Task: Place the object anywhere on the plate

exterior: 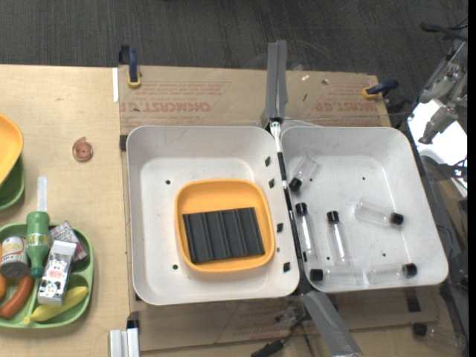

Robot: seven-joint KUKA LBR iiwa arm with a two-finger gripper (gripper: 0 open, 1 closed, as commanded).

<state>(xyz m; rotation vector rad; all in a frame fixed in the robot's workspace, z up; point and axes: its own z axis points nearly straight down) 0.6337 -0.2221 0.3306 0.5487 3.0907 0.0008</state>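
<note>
An orange square plate [223, 226] is sitting in the middle of the left bin [149, 155], carrying a black ribbed insert [223, 234], with bare white floor ringing it on all sides. Clear black-capped vials [336, 236] are lying scattered in the right bin [357, 151], several crowding its front edge and the divider-side wall. The arm's gripper cannot be made out, so its opening cannot be told.

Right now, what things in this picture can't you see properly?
- Arm: cut off by the camera view's right edge, blurred; its gripper can't be made out.
- Clear tubes in the right bin: see-through and small, so an exact count is unsure.
- Dark ridged object on the orange plate: what it is can't be told.
- Yellow dish: cut by the left edge.
</note>
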